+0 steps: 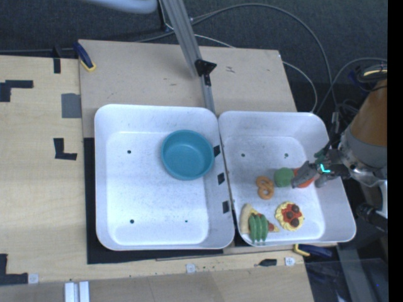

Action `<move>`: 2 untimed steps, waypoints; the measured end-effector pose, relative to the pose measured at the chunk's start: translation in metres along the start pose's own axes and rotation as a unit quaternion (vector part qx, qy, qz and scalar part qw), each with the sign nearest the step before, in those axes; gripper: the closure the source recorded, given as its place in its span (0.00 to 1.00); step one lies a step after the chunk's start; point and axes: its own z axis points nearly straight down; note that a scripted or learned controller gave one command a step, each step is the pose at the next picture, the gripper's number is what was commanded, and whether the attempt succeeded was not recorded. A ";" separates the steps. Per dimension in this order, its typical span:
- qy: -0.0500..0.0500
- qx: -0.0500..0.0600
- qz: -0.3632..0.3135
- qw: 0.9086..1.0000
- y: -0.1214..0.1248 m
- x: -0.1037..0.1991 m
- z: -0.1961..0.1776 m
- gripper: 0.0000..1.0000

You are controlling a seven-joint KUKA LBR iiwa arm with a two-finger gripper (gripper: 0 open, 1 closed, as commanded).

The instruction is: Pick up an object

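Bench, two white bins: blue bowl [187, 154] left; pretzel [265, 187], pizza [290, 215], green object [284, 177] right. Gripper [307, 175] beside the green object; I cannot tell its jaw state. I'd centre over it before closing.

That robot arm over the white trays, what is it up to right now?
It is trying to pick up one of the toy foods. The arm reaches in from the right, and its gripper is low in the right bin, next to a green and orange toy. A pretzel, a small pizza and a green vegetable piece lie nearby. The left bin holds a blue bowl. Nothing looks lifted yet.
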 end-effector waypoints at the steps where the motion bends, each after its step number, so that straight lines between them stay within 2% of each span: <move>1: 0.000 0.000 0.000 1.000 0.000 0.000 0.000 0.00; 2: 0.001 0.003 0.000 1.000 -0.004 -0.005 0.061 0.00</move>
